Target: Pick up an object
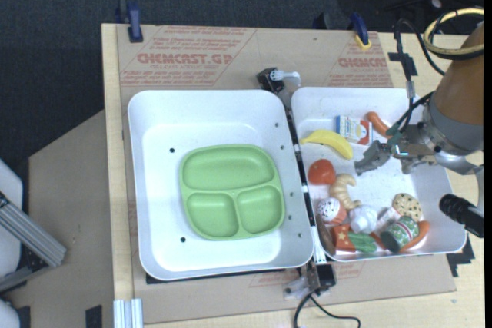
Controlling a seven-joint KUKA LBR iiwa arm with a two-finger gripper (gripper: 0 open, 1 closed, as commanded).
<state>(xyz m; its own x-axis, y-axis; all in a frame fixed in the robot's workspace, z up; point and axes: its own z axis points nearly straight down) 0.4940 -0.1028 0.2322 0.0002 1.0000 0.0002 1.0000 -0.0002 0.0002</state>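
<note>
Camera view, brown bench sheet printed "CHEMCAST GP" in red, green divided plate in left bin, right bin with banana, tomato, cookie, labelled carton unreadable, tool hovering over right bin, fingers spread, grasping nothing.

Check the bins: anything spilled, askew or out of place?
Nothing spilled or damaged. The green divided plate lies flat in the left bin. The toy food is heaped toward the right bin's near edge, all inside the rim; the banana lies apart from the heap. The end effector hovers over that bin.
</note>
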